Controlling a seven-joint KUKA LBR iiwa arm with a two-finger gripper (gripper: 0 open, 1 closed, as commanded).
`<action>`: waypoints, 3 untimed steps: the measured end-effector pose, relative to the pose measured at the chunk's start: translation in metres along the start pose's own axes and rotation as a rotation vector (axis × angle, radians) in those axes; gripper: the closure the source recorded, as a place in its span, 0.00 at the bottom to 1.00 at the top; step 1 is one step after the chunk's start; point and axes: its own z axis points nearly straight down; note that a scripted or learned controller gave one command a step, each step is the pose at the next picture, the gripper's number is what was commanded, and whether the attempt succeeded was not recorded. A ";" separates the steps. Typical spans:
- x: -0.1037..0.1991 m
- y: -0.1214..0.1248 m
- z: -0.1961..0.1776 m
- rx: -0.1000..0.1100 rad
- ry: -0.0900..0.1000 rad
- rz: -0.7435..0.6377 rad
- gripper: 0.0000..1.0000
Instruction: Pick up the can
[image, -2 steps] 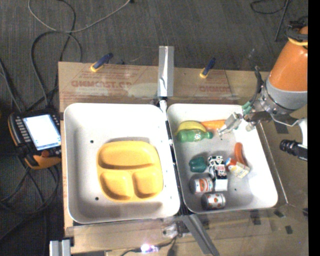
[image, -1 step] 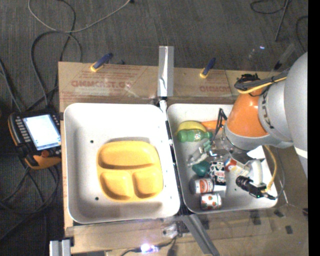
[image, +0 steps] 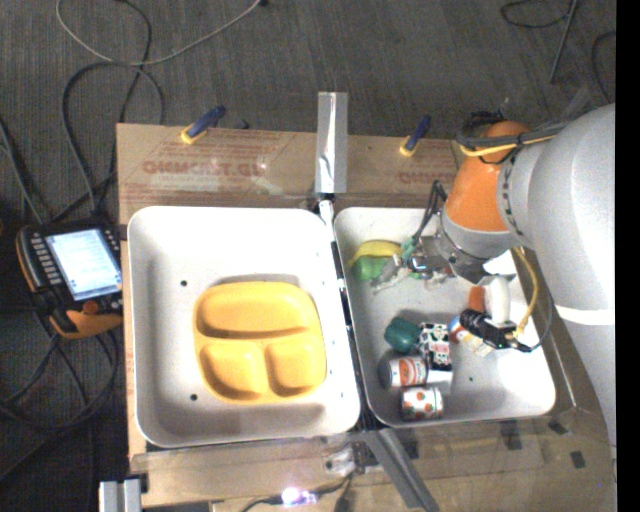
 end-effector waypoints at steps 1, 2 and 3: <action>-0.016 -0.073 -0.048 0.012 0.002 0.031 0.00; 0.020 -0.043 -0.001 0.002 -0.001 0.053 0.00; -0.037 -0.026 -0.152 0.010 -0.001 0.182 0.00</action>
